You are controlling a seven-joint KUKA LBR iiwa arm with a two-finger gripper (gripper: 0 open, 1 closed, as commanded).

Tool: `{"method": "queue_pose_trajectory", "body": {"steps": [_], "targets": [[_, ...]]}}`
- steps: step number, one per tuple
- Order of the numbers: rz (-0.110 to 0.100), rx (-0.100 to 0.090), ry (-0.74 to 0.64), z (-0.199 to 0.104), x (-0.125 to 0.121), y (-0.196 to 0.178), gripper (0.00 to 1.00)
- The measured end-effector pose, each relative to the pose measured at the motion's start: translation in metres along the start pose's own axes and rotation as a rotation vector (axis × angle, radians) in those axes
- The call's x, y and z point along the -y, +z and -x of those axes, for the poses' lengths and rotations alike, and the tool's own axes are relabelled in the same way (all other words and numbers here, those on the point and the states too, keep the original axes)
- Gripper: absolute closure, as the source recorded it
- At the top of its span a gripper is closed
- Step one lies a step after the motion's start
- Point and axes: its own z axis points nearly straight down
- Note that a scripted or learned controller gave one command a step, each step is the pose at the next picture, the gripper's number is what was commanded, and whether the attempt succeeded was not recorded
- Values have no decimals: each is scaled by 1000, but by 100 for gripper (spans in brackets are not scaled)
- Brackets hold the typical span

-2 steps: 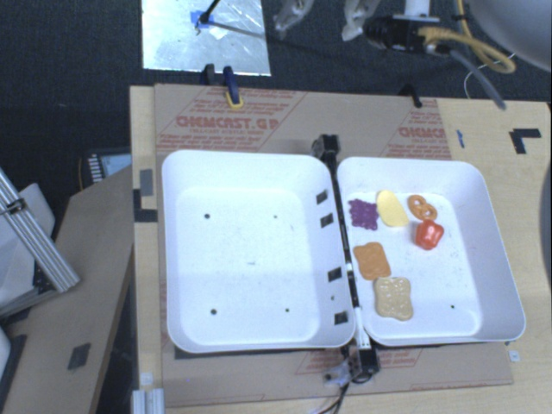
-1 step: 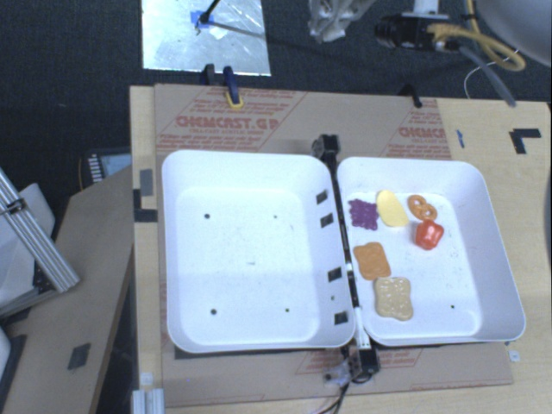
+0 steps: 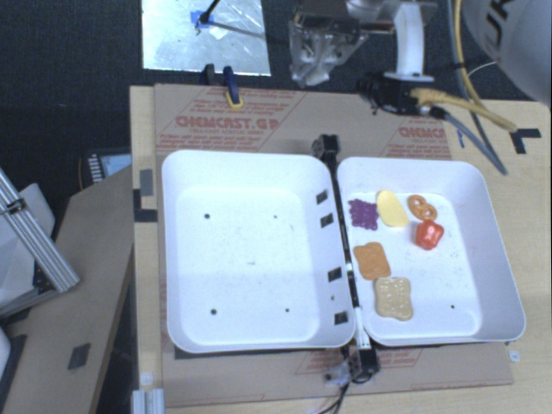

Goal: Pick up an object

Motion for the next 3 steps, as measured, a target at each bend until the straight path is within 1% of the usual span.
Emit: {"method": "queue_pose_trajectory", "body": {"steps": [1,2,3], "targets": [[-2,0,-2,-39,59,-11,100],[-2,2,5,-36,57,-10,0],[-2,2,5,-36,57,-10,0]]}}
